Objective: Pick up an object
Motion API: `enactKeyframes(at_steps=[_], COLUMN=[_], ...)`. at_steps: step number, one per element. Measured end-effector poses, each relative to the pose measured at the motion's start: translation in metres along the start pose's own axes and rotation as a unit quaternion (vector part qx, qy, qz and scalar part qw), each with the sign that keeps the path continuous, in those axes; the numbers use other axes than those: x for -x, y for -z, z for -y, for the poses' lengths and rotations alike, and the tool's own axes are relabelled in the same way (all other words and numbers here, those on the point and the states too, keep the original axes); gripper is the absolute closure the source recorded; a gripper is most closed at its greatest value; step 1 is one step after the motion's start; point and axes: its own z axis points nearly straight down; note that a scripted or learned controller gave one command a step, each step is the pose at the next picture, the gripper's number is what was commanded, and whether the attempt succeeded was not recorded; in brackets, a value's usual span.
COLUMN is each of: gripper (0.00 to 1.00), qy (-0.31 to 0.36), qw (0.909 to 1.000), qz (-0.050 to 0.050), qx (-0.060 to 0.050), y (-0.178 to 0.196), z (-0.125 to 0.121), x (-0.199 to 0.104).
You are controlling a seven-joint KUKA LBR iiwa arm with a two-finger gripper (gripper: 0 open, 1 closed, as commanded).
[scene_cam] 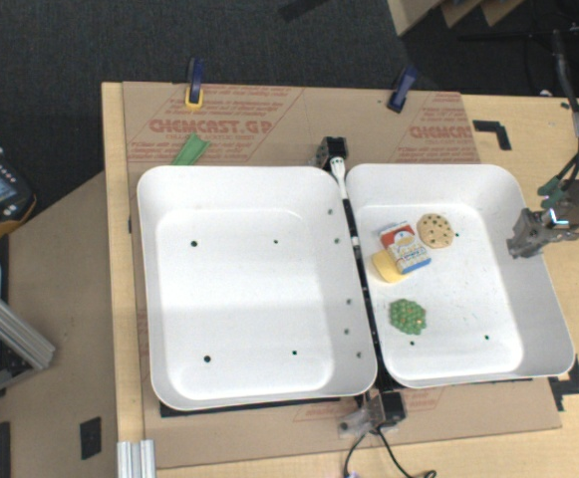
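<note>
The left bin (249,287) sits beside the right bin (488,352). In the right bin's left half lie a yellow piece (387,266), a small red-and-white carton (405,247) touching it, a round cookie (434,230) just beside, and a green clump (408,316) nearer the front. The gripper (530,235) hovers at the right bin's right rim, its arm entering from the right; whether it is open cannot be told.

Bins (239,192): white (dark dots inside)
Carton (405,247): red, white, blue
Cookie (434,230): tan, dark-speckled
Wedge (387,266): yellow
Clump (408,317): green
Bench (299,118): tan, red lettering
</note>
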Motion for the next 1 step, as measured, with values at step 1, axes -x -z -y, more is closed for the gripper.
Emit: enactKeyframes(at_steps=[1], gripper=[1.0], qy=[0.0], qw=[1.0], qz=[0.001], qx=[0.001], y=[-0.0262], z=[-0.0008], x=[-0.0703])
